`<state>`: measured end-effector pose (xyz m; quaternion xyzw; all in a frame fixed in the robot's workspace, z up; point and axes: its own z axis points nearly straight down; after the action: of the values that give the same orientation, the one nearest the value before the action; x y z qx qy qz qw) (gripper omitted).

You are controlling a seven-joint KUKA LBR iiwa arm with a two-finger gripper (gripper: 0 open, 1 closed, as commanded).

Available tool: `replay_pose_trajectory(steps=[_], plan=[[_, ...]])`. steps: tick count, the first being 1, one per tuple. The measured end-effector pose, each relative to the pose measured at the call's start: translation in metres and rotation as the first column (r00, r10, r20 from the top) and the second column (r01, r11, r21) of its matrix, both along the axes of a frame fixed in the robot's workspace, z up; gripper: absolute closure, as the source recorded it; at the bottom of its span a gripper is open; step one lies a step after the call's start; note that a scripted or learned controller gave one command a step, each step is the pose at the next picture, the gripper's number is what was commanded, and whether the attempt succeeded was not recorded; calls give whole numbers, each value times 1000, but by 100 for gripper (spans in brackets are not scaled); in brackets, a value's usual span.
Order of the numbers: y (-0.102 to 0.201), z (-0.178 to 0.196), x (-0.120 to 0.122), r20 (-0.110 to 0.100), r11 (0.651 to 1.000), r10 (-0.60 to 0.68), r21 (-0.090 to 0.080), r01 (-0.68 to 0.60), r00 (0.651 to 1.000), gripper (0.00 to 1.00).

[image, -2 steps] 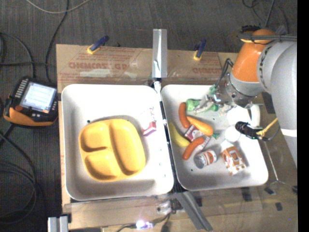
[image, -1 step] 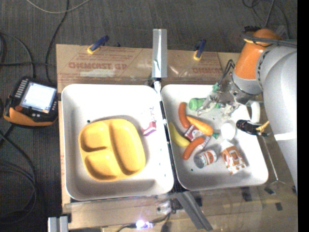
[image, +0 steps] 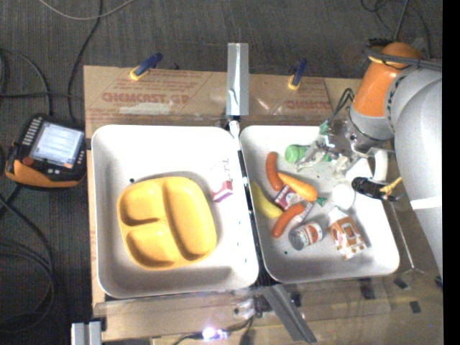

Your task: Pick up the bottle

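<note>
The green bottle (image: 296, 152) is lying on its side near the far edge of the right bin (image: 381, 261), its long axis running roughly left to right across the view. The hand (image: 321, 154) is hanging directly over its right end, covering that part; whether the hand is open or closed cannot be told. Just left of the bottle, a red sausage (image: 272, 169) is lying, and an orange carrot (image: 300, 186) is sitting just in front. Nearer the front, a small can (image: 306, 235), a yellow banana (image: 264, 203) and a white and orange toy (image: 348, 237) are crowding the bin. The left bin (image: 108, 264) is carrying a yellow divided tray (image: 167, 222).
</note>
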<state>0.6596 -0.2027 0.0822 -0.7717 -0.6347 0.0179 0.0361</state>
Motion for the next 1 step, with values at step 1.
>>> replay_pose_trajectory(steps=[1], plan=[[0, 3, -2, 6, 999, -34, -8, 34, 999, 0]])
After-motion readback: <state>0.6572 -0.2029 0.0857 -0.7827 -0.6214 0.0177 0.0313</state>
